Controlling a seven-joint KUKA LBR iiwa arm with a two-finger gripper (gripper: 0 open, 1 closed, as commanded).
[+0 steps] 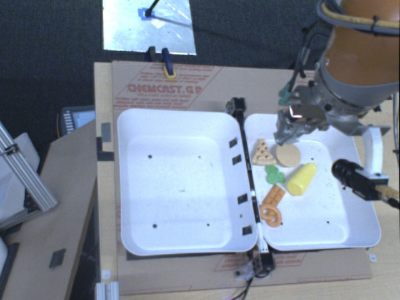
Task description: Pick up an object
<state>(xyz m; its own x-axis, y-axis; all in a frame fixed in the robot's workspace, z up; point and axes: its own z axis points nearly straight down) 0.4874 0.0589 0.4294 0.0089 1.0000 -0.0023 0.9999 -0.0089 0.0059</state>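
Observation:
Several toy foods lie in the right bin: a pizza slice, a tan round cookie, a green piece, a yellow block and an orange pretzel. My gripper hangs just above the far edge of the cookie, between it and the pizza slice. The wrist hides the fingertips, and nothing shows held between them.
The left bin sits beside the right one, with black clips along the shared rim. A black cylinder juts over the right bin's right side. A shiny metal plate lies beyond the cardboard base.

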